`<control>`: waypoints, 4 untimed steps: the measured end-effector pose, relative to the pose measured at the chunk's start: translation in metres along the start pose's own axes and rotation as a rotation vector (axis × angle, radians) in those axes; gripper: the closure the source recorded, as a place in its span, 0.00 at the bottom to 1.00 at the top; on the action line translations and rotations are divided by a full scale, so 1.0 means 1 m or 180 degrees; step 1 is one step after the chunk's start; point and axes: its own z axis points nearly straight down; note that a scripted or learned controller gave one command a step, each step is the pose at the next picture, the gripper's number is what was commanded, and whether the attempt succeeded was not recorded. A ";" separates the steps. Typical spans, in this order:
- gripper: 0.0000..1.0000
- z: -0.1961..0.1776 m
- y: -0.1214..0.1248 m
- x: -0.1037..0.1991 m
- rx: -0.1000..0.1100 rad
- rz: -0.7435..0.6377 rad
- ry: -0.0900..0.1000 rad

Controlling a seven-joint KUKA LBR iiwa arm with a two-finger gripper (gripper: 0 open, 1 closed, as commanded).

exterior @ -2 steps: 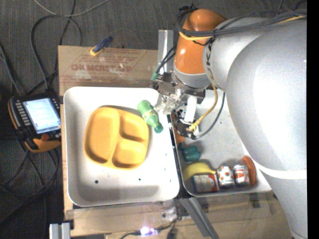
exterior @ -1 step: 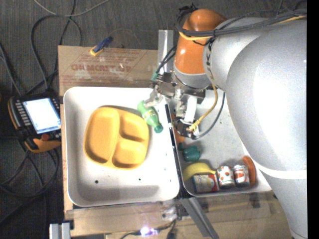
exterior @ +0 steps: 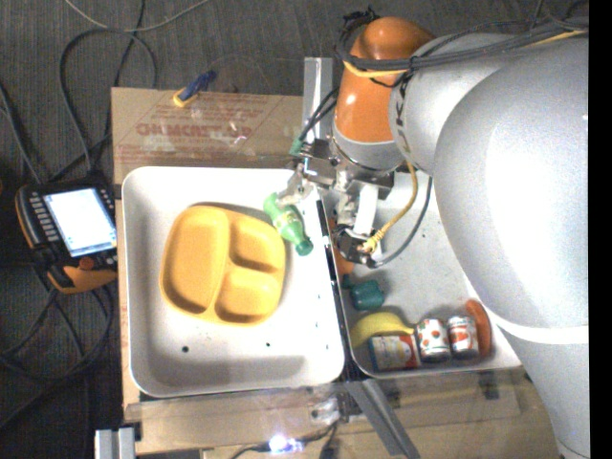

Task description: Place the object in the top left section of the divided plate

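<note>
Overhead, gripper (exterior: 304, 187) over left bin's (exterior: 143, 352) right rim, green bottle (exterior: 289, 222) at its fingertips, jaw grip unclear, yellow divided plate (exterior: 226, 263) at eight o'clock, open white floor around

a teal object (exterior: 364, 295), a yellow item (exterior: 375, 327) and small cans (exterior: 448, 338) lie together in the right bin (exterior: 430, 256).

Bright overhead light — glare on the arm (exterior: 516, 161), dim, grainy floor (exterior: 57, 371).

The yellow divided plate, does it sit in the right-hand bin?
No, the yellow divided plate lies in the left bin, while the right bin holds cans and other small items.
</note>
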 end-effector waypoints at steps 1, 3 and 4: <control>0.00 0.021 0.002 0.048 -0.0092 0.0404 0.0000; 0.00 0.056 0.022 0.091 -0.0034 -0.1338 -0.0010; 0.00 0.022 0.011 0.130 -0.0034 -0.1775 -0.0011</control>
